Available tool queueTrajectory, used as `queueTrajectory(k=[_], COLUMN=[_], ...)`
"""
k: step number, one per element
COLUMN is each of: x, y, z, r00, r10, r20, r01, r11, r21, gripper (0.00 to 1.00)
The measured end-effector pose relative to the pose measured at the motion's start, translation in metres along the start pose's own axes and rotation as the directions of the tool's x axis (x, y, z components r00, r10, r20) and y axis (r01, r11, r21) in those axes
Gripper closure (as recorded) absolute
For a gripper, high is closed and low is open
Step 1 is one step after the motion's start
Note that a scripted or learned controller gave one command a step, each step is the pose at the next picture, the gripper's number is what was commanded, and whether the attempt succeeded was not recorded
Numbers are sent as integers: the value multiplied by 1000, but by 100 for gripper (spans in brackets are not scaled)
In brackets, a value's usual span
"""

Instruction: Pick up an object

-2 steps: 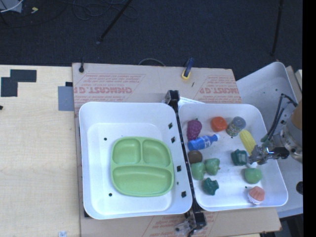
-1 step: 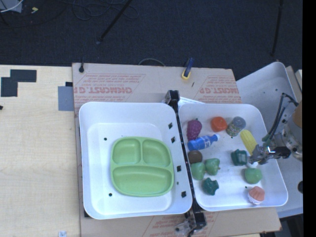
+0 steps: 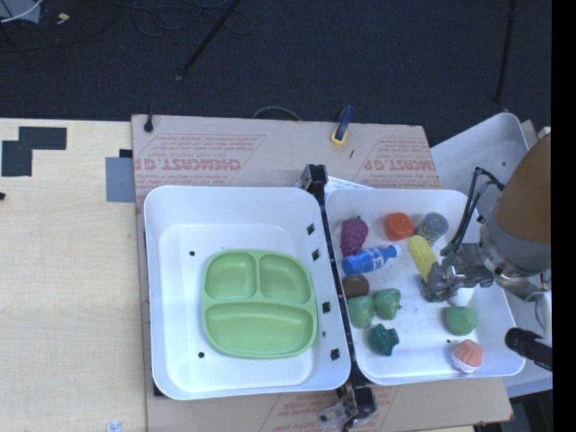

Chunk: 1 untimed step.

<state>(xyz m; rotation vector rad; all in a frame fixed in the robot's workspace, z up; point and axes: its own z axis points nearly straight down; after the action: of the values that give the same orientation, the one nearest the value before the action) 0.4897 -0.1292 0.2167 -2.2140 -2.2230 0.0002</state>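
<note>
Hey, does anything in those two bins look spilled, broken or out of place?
Nothing stands out. The green divided plate lies flat in the left bin, and the toy foods sit loose in the right bin, among them a blue bottle lying on its side.

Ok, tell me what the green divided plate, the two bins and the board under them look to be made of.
Green divided plate: likely moulded plastic; uniform pale green, soft sheen, rounded compartment ridges. Left bin and right bin: likely thin formed plastic; smooth white, rounded corners, glossy highlights. Board: looks like corrugated cardboard; matt brown with red print.
</note>
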Motion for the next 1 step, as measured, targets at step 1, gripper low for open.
queueTrajectory(k=[1], x=[58], y=[14], z=[7], r00=[1000], r10=[-1], r20=[-1], r01=[1], r11=[1000], r21=[1], gripper=[100])
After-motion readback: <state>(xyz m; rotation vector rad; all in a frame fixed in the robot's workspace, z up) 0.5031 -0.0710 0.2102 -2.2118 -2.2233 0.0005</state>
